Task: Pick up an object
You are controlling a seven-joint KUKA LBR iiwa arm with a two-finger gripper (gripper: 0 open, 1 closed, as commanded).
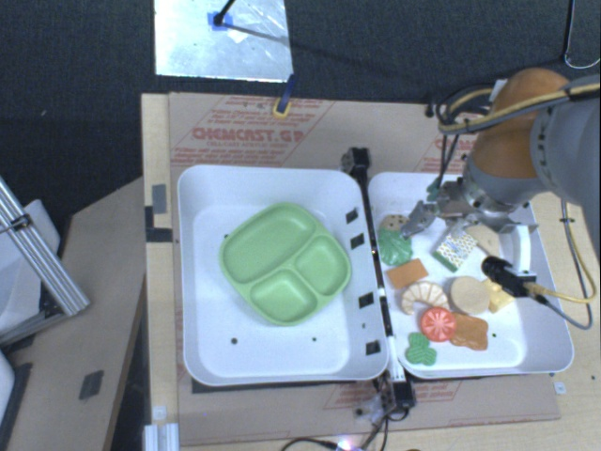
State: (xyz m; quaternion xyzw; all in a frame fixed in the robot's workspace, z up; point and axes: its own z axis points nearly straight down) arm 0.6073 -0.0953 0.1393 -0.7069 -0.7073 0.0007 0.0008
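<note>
Toy food pieces lie crowded in the right bin (554, 346), all to the right of the green divided plate (285, 263), which sits alone in the left bin (202, 346). Nearest the plate, just across the divider between the bins, is a dark green leafy piece (393, 248), with a small tan dotted piece (395, 223) just behind it. An orange flat slab (407, 273) lies just in front of the leafy piece, then a scalloped cream-and-orange piece (423, 295), a red tomato slice (438, 323) and a small green piece (420, 349) at the front wall. Farther from the plate are a round cream disc (470, 295), a brown piece (470, 333), a yellow bit (500, 297) partly covered by a black cable end, and a patterned green-and-white packet (456, 248).

The gripper (420, 216) hangs over the back of the right bin, beyond the leafy piece from the plate, low and close to the dotted piece. Whether the fingers are spread or closed cannot be told; they merge into dark, blurred metal, and nothing can be made out between them. The arm's grey body and orange band hide the bin's far corner, and the arm itself is cut off by the frame edge. The bins rest on printed cardboard on the worktop (113, 252).
</note>
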